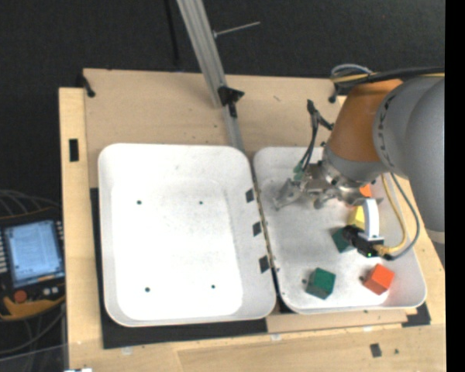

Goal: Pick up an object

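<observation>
And here's the gripper [296, 192], low over the far-left part of the right bin [291, 242], above bare white floor. Spread or closed? I cannot tell from this angle. What I can say: nothing shows in its grasp, so the pick is not yet made. By my reading everything is left to do: line up on a target, get down on it, close, lift.

Three candidates, all in this bin, all on the near side of the gripper. The green block [320, 283] sits nearer the bin's front rim and a touch to the right of the gripper in the view, well apart from it, with open floor all round. It looks the easiest choice. The orange block [378, 278] is further right again, by the front-right corner, near the green block but not touching it. A smaller green piece [342, 241] lies between the gripper and those two, tucked close under the wrist hardware and partly hidden.

Orientation: the green block looks about as wide as it is long, so no real long axis, and it sits turned with a corner towards the front rim. The orange block is much the same, chunky and skewed. The green piece is too covered to call.

The left bin [178, 231], off to the gripper's left in the view, plays no part.
</observation>
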Available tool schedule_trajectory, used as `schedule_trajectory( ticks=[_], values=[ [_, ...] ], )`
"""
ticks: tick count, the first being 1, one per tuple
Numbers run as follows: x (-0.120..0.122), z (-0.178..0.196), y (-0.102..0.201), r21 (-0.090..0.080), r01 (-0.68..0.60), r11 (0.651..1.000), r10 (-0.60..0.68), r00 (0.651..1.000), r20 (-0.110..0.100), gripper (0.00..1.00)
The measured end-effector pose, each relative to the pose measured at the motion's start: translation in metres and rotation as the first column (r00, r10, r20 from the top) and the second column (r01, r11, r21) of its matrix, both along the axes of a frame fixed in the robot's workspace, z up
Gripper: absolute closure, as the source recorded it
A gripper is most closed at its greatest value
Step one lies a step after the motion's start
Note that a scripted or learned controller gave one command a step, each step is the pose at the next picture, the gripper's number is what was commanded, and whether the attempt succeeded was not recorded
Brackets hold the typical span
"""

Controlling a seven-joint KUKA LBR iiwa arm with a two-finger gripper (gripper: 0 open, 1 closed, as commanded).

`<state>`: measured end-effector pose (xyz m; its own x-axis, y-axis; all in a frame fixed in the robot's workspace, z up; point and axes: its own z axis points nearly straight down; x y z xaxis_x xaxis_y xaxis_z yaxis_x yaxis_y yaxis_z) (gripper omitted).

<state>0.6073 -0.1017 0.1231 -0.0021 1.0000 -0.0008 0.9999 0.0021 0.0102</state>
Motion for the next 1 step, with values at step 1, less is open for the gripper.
schedule_trajectory(
  ticks=[1],
  values=[
    [-0.0017, 0.0062, -0.0005, 0.003, 0.008, 1.0, -0.008, 1.0, -0.006, 1.0]
  ],
)
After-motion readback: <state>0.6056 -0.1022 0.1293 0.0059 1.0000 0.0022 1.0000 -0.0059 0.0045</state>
